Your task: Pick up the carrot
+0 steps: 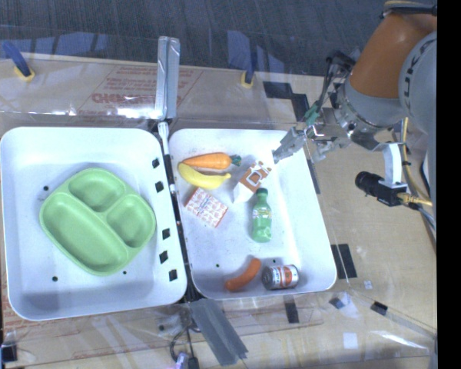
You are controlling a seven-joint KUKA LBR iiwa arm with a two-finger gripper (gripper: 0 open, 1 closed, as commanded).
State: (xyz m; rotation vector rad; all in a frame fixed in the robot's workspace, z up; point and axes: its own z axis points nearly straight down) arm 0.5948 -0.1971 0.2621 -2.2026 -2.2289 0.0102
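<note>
The carrot (207,161), orange with a green top at its right end, lies near the back of the right bin (311,229), just above a yellow banana (203,177). My gripper (286,150) hangs over the bin's back right corner, well to the right of the carrot and apart from it. Its tip points down-left toward a small orange and white box (253,177). Nothing shows in its grasp.
The right bin also holds a pink patterned packet (207,207), a green bottle (261,216), a sausage (242,275) and a can (280,276). A green divided plate (97,220) lies in the left bin (19,283). A metal divider (167,75) stands between the bins.
</note>
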